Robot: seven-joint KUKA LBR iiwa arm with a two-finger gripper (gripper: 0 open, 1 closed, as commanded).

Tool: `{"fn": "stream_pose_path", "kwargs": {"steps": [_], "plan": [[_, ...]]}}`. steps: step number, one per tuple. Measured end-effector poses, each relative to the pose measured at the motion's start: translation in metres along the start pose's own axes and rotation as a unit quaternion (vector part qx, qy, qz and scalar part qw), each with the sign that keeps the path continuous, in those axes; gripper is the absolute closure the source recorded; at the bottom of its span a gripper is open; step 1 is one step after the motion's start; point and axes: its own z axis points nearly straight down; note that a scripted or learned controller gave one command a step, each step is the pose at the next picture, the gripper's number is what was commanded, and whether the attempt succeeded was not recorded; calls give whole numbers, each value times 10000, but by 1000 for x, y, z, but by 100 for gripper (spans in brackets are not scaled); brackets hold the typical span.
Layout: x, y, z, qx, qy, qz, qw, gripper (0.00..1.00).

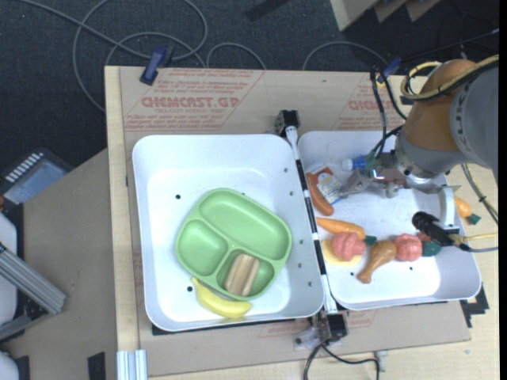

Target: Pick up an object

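We see the grey arm reaching in from the right, its gripper point(352, 182) low over the far left part of the right bin point(396, 298). From this angle we cannot tell whether the gripper is released, clenched or grasping anything; nothing shows plainly inside it.

The things to pick lie in both bins. In the right bin a red toy sausage point(319, 193) lies along the left wall, just beside the gripper. Nearer to us an orange carrot point(341, 227) lies crosswise, touching a pink lump of toy food point(346, 246) below it. A tan chicken drumstick point(376, 260) lies tilted just to the right of that lump, and a second pink piece point(408, 248) sits beside the drumstick's thick end. A small green piece point(432, 248) rests against that second pink piece on its right.

In the left bin point(158, 169) a green divided plate point(238, 220) lies flat, near the middle. A brown bread roll point(242, 274) sits in the plate's near right compartment; the other two compartments hold nothing. A yellow banana point(222, 302) lies on the bin floor against the plate's near edge.

Both bins rest on a brown board point(198, 93) printed with red lettering.
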Motion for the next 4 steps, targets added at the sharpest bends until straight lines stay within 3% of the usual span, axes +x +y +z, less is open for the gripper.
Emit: {"fn": "stream_pose_path", "kwargs": {"steps": [1,2,3,4], "plan": [[-16,55,6,162,17,32,9999,0],[-54,57,-14,195,107,-3,9998,0],[-79,62,-71,76,66,-25,9999,0],[-36,62,-76,26,6,-13,10000,0]]}}
